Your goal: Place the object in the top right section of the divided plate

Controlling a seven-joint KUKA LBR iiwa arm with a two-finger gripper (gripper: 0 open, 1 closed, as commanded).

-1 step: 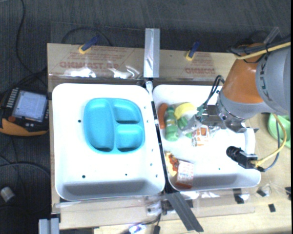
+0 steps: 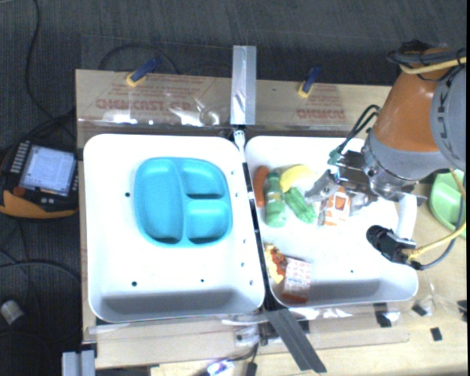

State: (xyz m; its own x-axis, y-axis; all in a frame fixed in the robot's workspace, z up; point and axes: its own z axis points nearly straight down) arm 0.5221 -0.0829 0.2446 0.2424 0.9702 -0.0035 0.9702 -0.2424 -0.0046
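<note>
Toys [image 2: 286,194] crowd the right bin [image 2: 352,276] beneath the gripper [image 2: 334,188].

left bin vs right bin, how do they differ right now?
The left bin holds one thing, a blue divided plate, lying flat near its middle; the right bin holds a loose pile of small items, among them a yellow piece and a green piece. The arm reaches over the right bin, none over the left bin. Both are shallow, white and sit side by side.
</note>
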